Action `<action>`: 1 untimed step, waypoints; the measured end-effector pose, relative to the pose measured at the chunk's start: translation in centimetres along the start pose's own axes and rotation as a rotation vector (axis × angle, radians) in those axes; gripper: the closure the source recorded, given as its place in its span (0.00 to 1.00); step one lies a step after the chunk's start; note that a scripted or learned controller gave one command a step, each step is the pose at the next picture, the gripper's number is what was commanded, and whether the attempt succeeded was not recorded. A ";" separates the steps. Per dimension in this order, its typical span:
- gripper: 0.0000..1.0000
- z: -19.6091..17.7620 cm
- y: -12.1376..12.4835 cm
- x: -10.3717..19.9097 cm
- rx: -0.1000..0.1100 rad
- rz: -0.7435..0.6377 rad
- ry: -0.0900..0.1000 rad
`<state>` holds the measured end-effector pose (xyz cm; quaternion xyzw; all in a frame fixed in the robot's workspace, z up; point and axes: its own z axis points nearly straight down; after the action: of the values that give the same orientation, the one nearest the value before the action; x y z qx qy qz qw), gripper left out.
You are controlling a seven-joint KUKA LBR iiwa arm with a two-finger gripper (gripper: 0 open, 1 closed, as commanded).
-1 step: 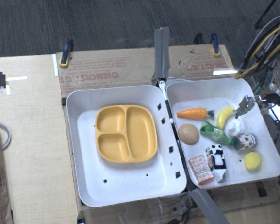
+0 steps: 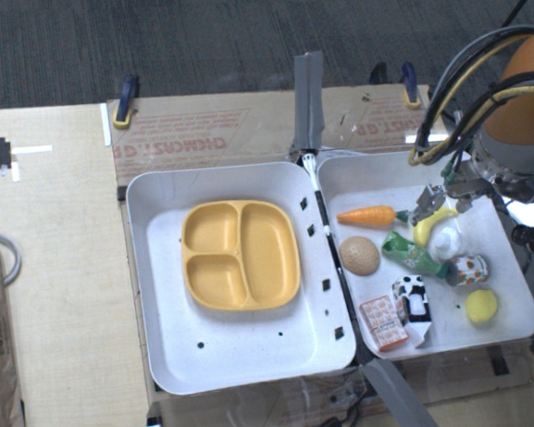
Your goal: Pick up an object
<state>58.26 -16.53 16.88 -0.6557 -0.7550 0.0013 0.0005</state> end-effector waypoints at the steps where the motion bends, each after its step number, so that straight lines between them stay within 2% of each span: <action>1: 0.00 7.7 3.1 3.0 -0.003 -0.199 -0.001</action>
<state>60.87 -13.18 9.18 -0.5774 -0.8165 0.0005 -0.0005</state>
